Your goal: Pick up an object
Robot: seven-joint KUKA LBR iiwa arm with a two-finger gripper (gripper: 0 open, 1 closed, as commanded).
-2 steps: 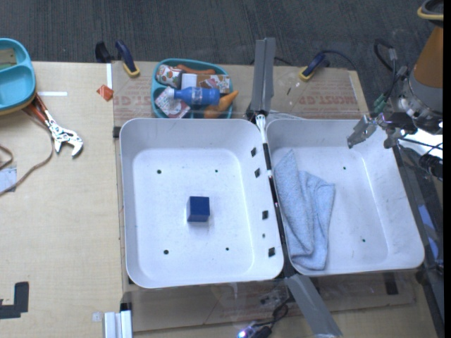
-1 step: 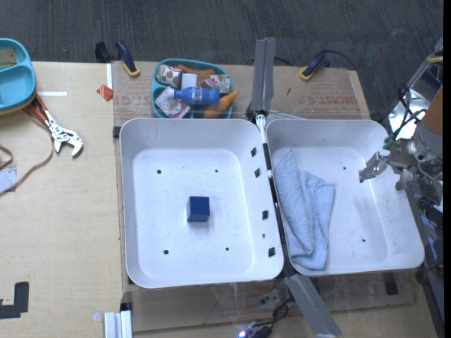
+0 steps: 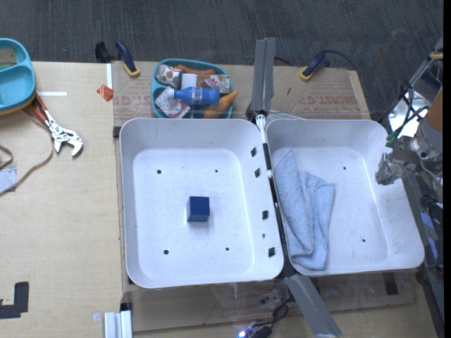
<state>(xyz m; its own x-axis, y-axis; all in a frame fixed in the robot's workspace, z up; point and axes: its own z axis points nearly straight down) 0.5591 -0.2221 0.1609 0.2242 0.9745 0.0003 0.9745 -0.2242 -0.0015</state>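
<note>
So there are two candidates to grab here. The blue cube (image 3: 199,208) sits alone near the middle of the left bin (image 3: 141,270), nothing touching it, square-ish so no real long axis to worry about. The other is a light blue towel (image 3: 304,213) crumpled in the right bin (image 3: 394,255), pushed against that bin's left wall and running lengthwise from the far side toward the near edge.

The gripper (image 3: 389,169) hangs over the right bin's right rim, up near the far corner. From this angle I honestly can't tell how its tips are set, it's just a grey blur against the white, and nothing is visibly in it.

What matters for the next move: both things lie to the view's left of the gripper. The towel is much nearer, just across the bare floor of the same bin. The cube is well apart, past the towel and over the divider (image 3: 266,189) between the bins. My guess is the towel is the easier reach, though floppy cloth can slip out.

Off the bins there's a teal bowl (image 3: 192,89) of odds and ends at the back and a wrench (image 3: 62,138) on the bench (image 3: 56,245).
</note>
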